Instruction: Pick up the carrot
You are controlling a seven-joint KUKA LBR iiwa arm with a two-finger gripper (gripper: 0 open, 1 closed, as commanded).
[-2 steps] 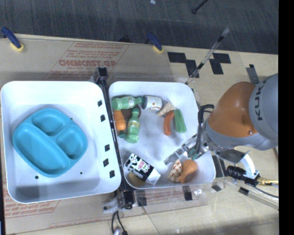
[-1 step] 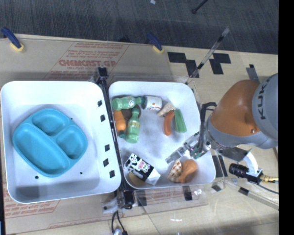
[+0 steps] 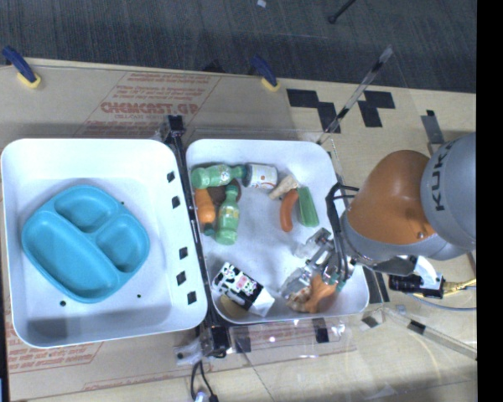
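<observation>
Arm (image 3: pixel 436 199) comes in from the right of the camera view, grey link at the right edge, orange band above the wrist bulging toward the viewer. Wrist is bent down and leftward, ending low in the near right corner of the right bin. Gripper (image 3: pixel 312 279) sits at the end of the wrist, metallic, pointed down and to the left. Fingers (image 3: pixel 317 245) are partly hidden in clutter under the wrist, so their spacing can't be read. Black cable runs along the wrist on its left side; a white-and-black fitting sticks out under the wrist on the right
</observation>
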